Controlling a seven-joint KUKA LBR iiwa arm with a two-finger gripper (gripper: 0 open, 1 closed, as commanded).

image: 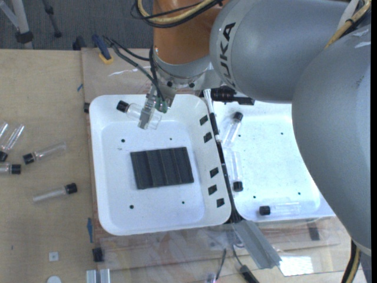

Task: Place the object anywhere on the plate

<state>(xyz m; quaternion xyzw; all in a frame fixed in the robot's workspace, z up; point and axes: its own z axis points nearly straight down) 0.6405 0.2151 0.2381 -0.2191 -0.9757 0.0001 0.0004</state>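
- Gripper (154,108) over left bin's (106,158) back edge, clamped on clear vial (134,108) w/ black cap.
- Dark ribbed plate (162,167) at bin centre, apart from vial.

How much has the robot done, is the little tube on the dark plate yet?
Not yet. The hand is over the left bin, with a clear vial right by its tip; whether it grips it is unclear. The dark ridged plate below has nothing on it. Still left: setting a vial on that plate.
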